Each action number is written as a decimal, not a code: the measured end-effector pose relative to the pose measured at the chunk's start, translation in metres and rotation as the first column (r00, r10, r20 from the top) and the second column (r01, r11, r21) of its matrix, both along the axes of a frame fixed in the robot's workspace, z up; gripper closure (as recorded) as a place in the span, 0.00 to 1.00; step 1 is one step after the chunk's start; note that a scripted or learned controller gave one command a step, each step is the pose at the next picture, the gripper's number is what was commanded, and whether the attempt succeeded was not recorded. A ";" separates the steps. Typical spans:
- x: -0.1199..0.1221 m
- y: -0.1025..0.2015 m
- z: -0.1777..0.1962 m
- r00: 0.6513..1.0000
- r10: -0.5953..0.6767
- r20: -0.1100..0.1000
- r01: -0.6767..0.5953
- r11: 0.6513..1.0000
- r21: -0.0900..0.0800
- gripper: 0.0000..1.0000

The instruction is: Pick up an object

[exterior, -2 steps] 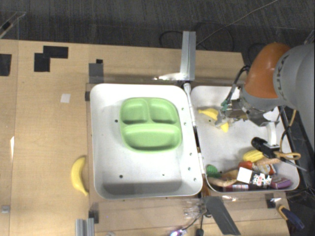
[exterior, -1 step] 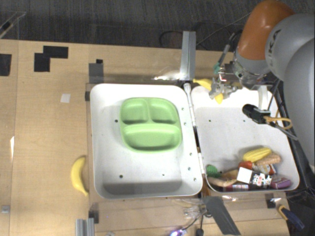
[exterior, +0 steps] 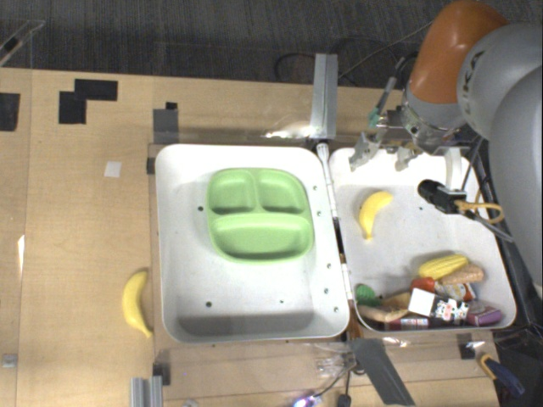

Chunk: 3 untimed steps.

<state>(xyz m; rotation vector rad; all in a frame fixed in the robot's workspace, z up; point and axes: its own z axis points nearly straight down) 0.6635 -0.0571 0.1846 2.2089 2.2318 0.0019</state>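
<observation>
Yellow and loose, the banana point(exterior: 373, 212) is lying just below the gripper point(exterior: 383, 153), whose empty fingers are standing open, so a descent risks nudging it aside.

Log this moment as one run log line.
tool: above right white bin's far edge | nearest: yellow plastic banana, lying free | left white bin: green divided plate | pick: not done

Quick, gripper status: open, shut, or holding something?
Gripper: open, holding nothing; it hangs over the far edge of the right bin, above the banana.
</observation>
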 end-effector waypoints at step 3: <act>0.006 -0.001 0.000 0.974 -0.226 0.000 0.226 0.974 0.001 1.00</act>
